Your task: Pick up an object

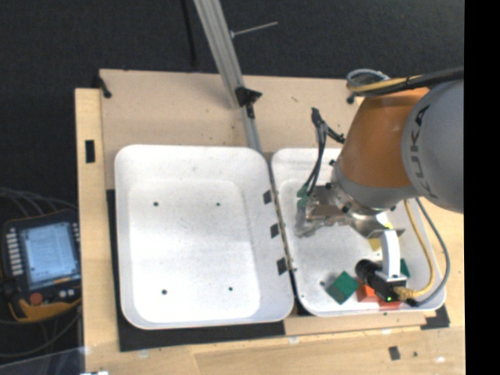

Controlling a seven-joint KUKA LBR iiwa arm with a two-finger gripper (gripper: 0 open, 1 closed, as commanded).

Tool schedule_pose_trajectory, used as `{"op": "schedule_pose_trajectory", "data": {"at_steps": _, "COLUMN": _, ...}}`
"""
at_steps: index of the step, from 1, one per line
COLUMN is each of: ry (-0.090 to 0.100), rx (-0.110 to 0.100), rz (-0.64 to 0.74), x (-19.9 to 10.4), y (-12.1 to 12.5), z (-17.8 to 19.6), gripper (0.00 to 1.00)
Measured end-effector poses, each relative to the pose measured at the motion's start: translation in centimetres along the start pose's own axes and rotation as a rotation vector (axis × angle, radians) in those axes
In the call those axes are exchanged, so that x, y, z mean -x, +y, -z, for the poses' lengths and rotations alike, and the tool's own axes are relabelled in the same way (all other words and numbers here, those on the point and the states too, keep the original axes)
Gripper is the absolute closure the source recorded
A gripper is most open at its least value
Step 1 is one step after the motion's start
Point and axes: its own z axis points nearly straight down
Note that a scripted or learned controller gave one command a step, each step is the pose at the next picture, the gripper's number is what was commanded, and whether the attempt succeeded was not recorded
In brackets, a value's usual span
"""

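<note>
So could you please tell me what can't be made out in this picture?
- Gripper: seen from above under the arm's wrist; whether the fingers are open or shut can't be told.
- Right bin: much of its floor is hidden by the arm.
- Small objects near its front edge: green and orange pieces, clustered and too small to identify.

Readable marks: part of a brand name on the arm

On the grey casing of the arm (437,162), at the right side of the view, we can read large dark letters running down the curved surface; we make out "UK" clearly, with a further letter cut off at the frame's edge. The handheld pendant (43,260) at the far left has a lit screen (48,250) with rows of what looks like text, but it is too small and blurred for us to read. We find no other legible label, number or sign on the bins or the bench.
</note>
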Motion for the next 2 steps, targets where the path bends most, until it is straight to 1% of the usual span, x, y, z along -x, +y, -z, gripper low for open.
{"op": "schedule_pose_trajectory", "data": {"at_steps": 1, "ry": 0.0, "rx": -0.002, "rz": 0.001, "x": -5.6, "y": 0.7, "z": 0.7, "gripper": 1.0}}
{"op": "schedule_pose_trajectory", "data": {"at_steps": 2, "ry": -0.002, "rx": -0.006, "rz": -0.003, "x": -9.7, "y": 0.2, "z": -0.3, "gripper": 1.0}}
